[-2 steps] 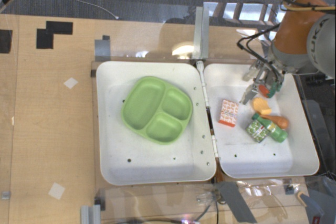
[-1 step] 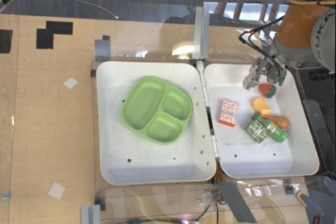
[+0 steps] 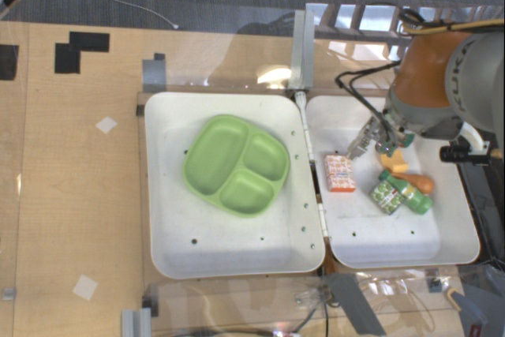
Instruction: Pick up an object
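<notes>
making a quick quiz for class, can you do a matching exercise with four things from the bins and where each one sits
Things:
1. light green divided plastic plate
2. small pink and white carton
3. green patterned bottle
4. two-finger gripper

Places:
A. right bin, by the divider between the bins
B. left bin, near its middle
C. above the right bin, up from the carton
D. right bin, right of the carton

Pairs: 1-B, 2-A, 3-D, 4-C
</notes>
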`<action>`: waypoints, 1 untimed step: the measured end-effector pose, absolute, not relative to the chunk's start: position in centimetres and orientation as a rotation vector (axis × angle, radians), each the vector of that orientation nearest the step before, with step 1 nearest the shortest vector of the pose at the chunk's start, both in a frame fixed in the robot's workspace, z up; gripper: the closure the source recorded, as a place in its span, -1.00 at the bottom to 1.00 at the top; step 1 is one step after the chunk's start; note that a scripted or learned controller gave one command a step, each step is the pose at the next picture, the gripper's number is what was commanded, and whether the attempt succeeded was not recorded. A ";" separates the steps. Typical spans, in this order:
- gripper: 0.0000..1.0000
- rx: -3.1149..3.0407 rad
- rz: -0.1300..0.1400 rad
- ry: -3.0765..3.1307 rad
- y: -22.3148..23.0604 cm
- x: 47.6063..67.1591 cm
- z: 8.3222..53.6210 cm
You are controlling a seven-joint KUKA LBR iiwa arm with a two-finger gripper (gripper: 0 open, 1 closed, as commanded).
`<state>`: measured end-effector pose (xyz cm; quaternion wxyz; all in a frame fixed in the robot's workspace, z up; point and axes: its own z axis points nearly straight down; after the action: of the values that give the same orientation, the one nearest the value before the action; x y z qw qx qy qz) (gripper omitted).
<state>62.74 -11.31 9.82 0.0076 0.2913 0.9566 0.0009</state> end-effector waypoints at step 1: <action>1.00 1.091 0.012 2.930 -2.8 64.5 19.1</action>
<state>64.53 -2.82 19.11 0.0074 0.3490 0.9371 0.0038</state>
